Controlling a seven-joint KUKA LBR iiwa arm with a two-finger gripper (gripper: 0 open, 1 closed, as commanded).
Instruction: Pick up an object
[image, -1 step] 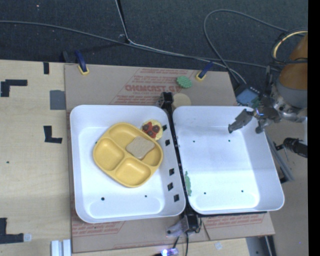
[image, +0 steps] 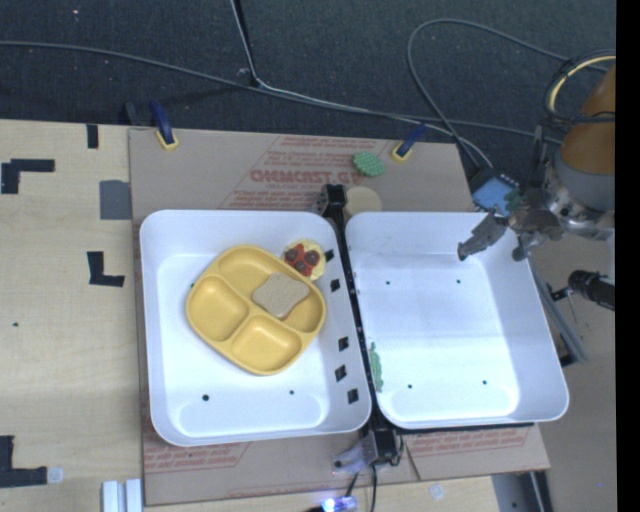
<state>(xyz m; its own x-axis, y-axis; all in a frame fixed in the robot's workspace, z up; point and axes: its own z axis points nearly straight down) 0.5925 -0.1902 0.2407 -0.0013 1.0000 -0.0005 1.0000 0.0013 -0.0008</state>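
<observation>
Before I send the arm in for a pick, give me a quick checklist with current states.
1. Gripper carrying nothing: ok, fingers spread with nothing between them.
2. Gripper over a target: not ok, it hangs at the right bin back rim.
3. Targets present: ok, yellow tray, brown slice and red item sit in the left bin.
4. Slice graspable: cannot tell, it lies flat.

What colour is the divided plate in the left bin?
Yellow; the divided plate shows plainly in the camera view.
</observation>
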